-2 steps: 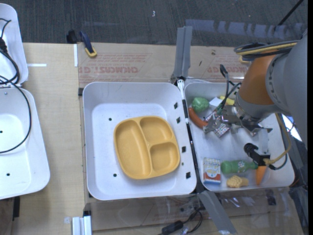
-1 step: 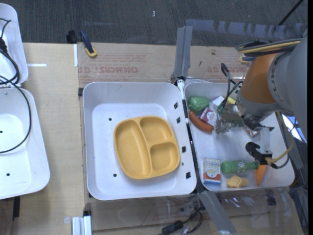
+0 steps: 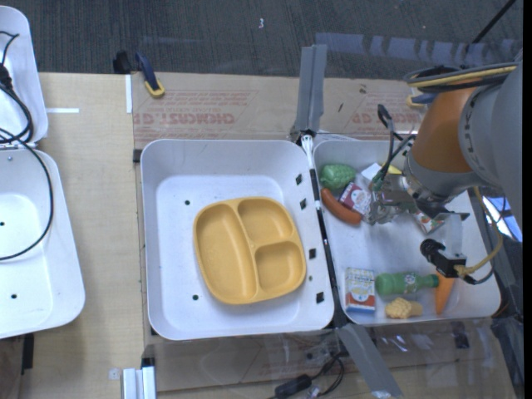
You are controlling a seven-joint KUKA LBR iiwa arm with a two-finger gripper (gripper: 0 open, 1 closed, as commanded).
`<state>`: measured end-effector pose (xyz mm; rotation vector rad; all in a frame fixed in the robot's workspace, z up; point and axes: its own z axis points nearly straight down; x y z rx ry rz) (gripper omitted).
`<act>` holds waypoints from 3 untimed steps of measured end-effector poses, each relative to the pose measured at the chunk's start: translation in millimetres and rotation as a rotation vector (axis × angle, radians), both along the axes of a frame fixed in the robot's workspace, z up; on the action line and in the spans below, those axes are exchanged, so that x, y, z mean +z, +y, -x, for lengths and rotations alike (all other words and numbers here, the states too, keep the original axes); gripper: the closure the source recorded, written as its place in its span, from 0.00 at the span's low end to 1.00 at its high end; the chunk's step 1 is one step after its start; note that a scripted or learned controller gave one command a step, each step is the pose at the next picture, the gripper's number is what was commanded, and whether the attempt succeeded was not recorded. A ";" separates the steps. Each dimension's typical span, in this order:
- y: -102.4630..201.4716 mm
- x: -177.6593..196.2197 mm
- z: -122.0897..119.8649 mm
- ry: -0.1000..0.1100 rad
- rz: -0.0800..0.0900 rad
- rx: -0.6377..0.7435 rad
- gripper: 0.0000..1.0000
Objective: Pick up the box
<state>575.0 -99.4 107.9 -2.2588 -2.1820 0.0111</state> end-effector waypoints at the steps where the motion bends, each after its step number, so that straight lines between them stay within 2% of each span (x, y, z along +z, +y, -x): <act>1: 0.1 -0.1 0.1 0.000 0.000 0.000 0.00; 2: -11.3 -11.1 -61.4 -0.012 -0.003 -0.082 0.00; 3: 1.0 100.3 -34.8 -0.005 -0.002 -0.009 0.00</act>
